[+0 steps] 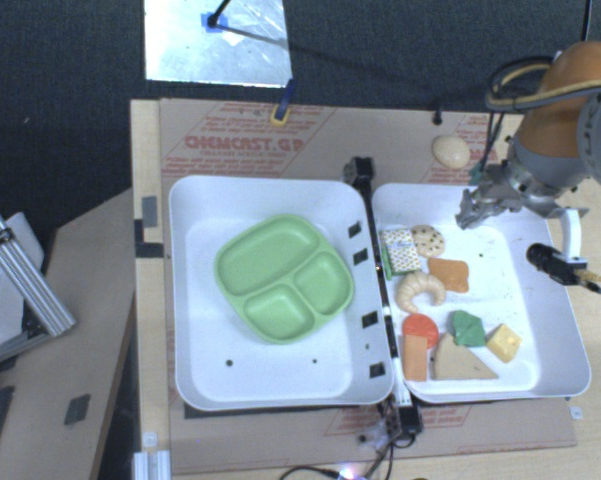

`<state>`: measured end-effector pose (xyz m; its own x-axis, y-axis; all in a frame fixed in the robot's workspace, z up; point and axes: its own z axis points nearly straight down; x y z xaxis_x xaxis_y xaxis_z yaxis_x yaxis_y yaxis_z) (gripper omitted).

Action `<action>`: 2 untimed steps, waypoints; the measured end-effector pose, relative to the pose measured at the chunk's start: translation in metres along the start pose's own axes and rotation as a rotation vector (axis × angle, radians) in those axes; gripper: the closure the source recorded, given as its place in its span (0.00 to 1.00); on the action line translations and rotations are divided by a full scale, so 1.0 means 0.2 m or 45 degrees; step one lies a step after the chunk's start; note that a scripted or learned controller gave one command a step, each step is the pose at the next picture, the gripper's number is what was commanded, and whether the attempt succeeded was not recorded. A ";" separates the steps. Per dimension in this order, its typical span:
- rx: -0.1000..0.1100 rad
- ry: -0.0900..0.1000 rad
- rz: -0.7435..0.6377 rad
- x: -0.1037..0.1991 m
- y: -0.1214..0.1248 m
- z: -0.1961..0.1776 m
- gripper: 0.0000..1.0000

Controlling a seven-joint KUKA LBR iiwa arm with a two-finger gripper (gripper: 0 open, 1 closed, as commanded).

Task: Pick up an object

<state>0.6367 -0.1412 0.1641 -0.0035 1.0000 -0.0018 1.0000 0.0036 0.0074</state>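
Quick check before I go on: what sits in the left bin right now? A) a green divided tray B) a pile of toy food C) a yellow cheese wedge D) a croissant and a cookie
A: the left bin holds a green divided tray, while the toy food such as the croissant lies in the right bin.

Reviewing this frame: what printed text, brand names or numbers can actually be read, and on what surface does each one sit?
"CHEMCAST GP", red print on the brown board under the bins, above the left bin.
More red print on the board by the right bin and along the front edge: too blurred to read.
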 end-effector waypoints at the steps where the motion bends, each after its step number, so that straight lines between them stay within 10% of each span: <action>1: 0.000 0.000 -0.001 0.00 0.01 -0.27 1.00; 2: 0.007 0.004 -0.005 0.19 -0.10 -0.33 1.00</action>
<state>0.6152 -0.1022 0.2290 -0.0078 1.0000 0.0011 1.0000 0.0078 0.0018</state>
